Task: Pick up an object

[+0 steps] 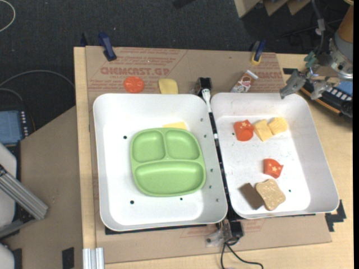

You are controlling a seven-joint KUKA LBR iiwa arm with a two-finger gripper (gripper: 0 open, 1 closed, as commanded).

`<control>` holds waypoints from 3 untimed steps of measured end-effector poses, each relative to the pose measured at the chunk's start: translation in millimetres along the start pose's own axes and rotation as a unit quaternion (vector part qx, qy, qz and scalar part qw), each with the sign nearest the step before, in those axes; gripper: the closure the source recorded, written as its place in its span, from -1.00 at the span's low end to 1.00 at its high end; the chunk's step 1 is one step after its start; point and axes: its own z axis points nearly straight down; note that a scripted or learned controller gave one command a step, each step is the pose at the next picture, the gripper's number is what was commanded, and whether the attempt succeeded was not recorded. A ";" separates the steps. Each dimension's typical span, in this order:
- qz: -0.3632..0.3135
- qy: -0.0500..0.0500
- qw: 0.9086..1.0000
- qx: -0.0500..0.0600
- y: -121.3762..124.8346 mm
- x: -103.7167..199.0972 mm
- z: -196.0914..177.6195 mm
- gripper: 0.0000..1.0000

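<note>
Gripper: we see it [296,84] at the top right, over the bench just past the right bin's far corner. Fingers look spread apart, nothing between them.
Arm: only the wrist end [343,49] is in frame, at the right edge.
Left bin: we have the white bin [109,150] with a green divided plate [167,161] sitting roughly in its middle, three sections. A pale yellow flat piece [175,126] pokes out from behind the plate's far edge.
Right bin: white bin [314,150] holding the loose items.
Far items: red piece [243,130], then two yellow blocks [263,130] [278,125] side by side, touching or nearly so.
Middle item: a small red piece [272,167], on its own.
Near items: a tan bread slice [271,194] lying against a dark brown block [251,195] on its left.
Outside the bins: an orange round thing [134,84] and a yellow thing [168,86] on the cardboard behind the left bin; a small packet [243,83] behind the right bin.
Clamps: two blue clamps [106,46] [257,51] on the cardboard's far edge.
Pick status: we see nothing held; everything rests in the bins, well apart from the gripper.
</note>
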 end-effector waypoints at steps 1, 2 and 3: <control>-0.001 0.003 1.000 0.009 -36.5 41.6 159.6 -1.00; 0.001 0.001 1.000 0.004 -111.3 46.7 171.8 -1.00; 0.001 -0.001 1.000 -0.003 -106.8 45.6 159.4 1.00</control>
